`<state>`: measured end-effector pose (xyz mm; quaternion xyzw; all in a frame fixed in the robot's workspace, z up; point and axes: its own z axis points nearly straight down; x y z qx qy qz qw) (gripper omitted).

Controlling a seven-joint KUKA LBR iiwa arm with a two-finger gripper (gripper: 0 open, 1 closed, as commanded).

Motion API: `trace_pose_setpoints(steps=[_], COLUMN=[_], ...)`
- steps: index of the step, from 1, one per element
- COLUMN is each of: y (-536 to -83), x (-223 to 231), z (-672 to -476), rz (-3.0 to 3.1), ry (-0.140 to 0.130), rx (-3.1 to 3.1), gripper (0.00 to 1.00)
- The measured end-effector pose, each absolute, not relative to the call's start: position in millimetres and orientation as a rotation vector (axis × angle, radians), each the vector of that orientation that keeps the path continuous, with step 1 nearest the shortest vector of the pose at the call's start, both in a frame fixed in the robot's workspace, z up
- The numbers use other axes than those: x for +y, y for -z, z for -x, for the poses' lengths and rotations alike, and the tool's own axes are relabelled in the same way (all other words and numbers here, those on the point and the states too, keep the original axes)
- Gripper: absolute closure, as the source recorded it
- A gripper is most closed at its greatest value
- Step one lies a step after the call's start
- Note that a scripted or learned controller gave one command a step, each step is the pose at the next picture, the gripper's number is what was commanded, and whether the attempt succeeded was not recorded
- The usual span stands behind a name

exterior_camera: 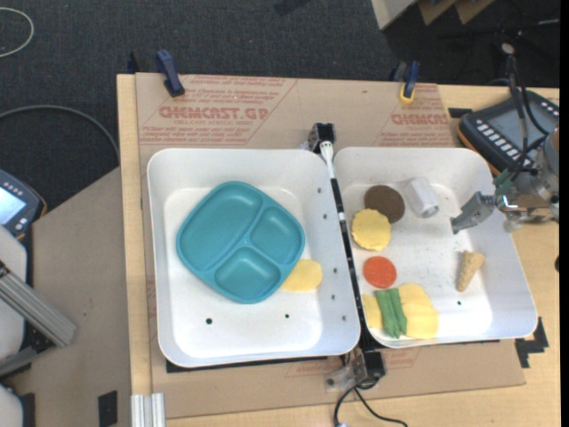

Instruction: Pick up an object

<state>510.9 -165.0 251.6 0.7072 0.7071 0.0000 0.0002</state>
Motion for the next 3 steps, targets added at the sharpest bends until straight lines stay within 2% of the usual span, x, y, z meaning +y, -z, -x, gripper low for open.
trace_pose_setpoints(steps=[1,2,3], y=[-163.4,-210.8,-322.8], x=[-227.4,-114.1,-60.4], z=[-483.2,-480.6,-481.2], rz=[-2.236,-2.210,-2.205], ry=[0.010,-0.008,-0.016], rx=[2.219,2.235,2.225], gripper=[0.00,0.00,0.00])
